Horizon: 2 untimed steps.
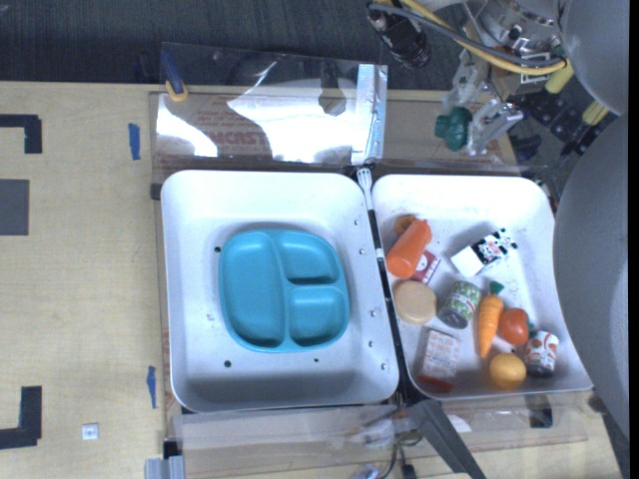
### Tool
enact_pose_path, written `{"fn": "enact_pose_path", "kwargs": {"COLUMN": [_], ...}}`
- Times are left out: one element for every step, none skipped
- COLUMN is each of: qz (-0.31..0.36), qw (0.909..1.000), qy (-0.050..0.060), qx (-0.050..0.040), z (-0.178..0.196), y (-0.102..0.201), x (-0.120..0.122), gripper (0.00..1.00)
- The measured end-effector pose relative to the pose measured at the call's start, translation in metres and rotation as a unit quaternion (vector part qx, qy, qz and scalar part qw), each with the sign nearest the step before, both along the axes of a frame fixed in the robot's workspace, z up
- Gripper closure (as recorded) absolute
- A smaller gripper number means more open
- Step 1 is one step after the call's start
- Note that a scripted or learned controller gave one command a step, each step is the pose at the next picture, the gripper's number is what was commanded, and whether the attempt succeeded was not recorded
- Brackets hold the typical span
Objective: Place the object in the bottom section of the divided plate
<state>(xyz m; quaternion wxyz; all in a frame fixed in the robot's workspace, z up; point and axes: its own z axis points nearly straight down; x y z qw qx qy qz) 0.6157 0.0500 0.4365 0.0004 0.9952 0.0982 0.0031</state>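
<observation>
A blue divided plate [284, 289] lies flat in the middle of the left white bin [190, 218]. It has one long section along its left side and two smaller sections on its right, one above the other, all bare.

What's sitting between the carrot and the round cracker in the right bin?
In the camera view, a small green-labelled can lies between the carrot and the round cracker, close to both.
</observation>
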Motion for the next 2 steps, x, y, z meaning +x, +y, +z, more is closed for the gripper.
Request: {"fn": "enact_pose_path", "kwargs": {"qz": [-0.001, 0.008], "qw": [1.0, 0.9999], "qy": [0.005, 0.008], "qx": [0.0006, 0.0005], "z": [-0.001, -0.129], "y": [-0.127, -0.06], "x": [-0.068, -0.068], "gripper": [1.0, 1.0]}}
